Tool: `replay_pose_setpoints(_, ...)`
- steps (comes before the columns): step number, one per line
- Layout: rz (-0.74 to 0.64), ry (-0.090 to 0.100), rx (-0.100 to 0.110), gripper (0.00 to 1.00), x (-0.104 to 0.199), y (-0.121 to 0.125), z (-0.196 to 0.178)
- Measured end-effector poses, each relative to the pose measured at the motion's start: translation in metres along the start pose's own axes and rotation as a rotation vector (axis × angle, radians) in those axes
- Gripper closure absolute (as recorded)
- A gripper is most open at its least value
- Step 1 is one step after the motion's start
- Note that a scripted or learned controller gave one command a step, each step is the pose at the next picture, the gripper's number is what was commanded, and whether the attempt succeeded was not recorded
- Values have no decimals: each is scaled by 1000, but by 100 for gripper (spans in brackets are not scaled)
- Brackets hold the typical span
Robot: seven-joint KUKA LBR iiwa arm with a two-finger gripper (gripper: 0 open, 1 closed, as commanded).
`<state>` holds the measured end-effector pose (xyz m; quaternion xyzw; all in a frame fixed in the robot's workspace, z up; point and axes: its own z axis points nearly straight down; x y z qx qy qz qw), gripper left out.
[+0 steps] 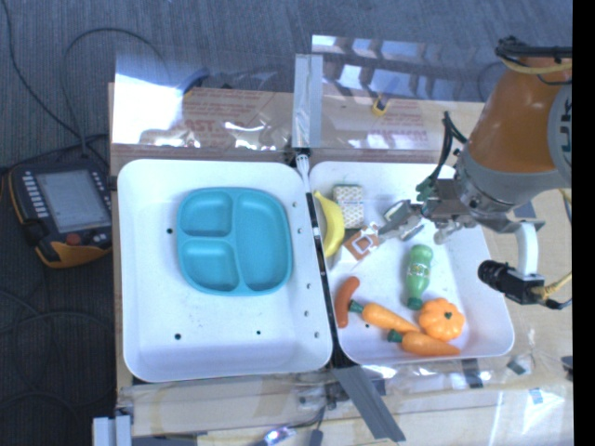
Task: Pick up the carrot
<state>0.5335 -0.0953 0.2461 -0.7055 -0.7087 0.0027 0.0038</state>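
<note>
Two carrots lie in the right bin (pixel 497 337) near its front edge. One carrot (pixel 386 317) points left toward a red chili (pixel 345 301). The second carrot (pixel 429 345) lies just in front of a small orange pumpkin (pixel 441 319). My gripper (pixel 401 222) hovers over the middle of the right bin, well behind the carrots and just above a green bottle (pixel 418 269). Its fingers point left, stand open and hold nothing.
A banana (pixel 328 223), a small patterned box (pixel 350 199) and an orange-and-white block (pixel 361 242) lie at the right bin's back left. The left bin (pixel 149 342) holds a blue divided plate (pixel 232 240). A teach pendant (pixel 58 207) sits on the floor at far left.
</note>
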Motion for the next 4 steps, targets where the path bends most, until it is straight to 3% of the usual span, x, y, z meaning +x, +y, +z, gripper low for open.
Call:
replay_pose_setpoints(1,-452,0,-1,0,18,-41,66)
replay_pose_setpoints(2,-767,-4,-12,0,-6,-45,158)
replay_pose_setpoints(3,-767,-3,-16,100,-5,-43,149)
replay_pose_setpoints(4,-666,-2,-3,100,27,-7,56)
